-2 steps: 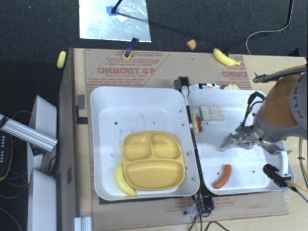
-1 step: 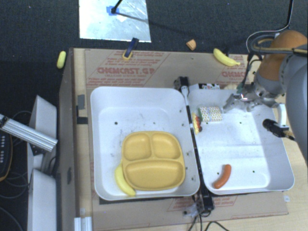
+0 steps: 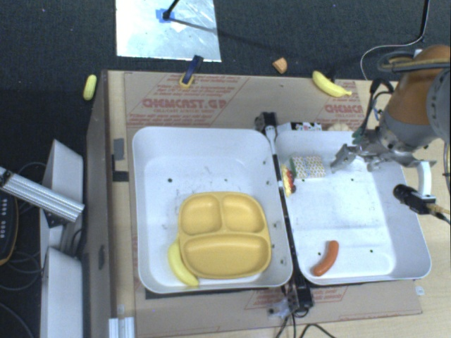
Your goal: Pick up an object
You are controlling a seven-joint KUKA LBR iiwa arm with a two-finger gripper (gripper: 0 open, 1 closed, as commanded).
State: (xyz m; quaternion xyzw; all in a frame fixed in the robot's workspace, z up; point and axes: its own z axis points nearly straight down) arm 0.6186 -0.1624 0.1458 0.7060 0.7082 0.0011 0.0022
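Jaws (image 3: 350,155) hover low over right bin (image 3: 405,259), far edge, near speckled block (image 3: 309,167). How far apart they stand: cannot tell; nothing visibly between them. Sausage (image 3: 325,258) lies well apart, near front wall (open space around it). Judgement: centre over chosen object, align across narrow side, descend straight.

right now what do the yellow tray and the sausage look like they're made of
The yellow tray looks like moulded plastic with a matte finish: uniform colour, rounded compartment walls, soft dull highlights. The sausage seems to be toy plastic or rubber, smooth and slightly glossy: even orange-red colour with a faint shine along it. Which of the two cannot be told from here.
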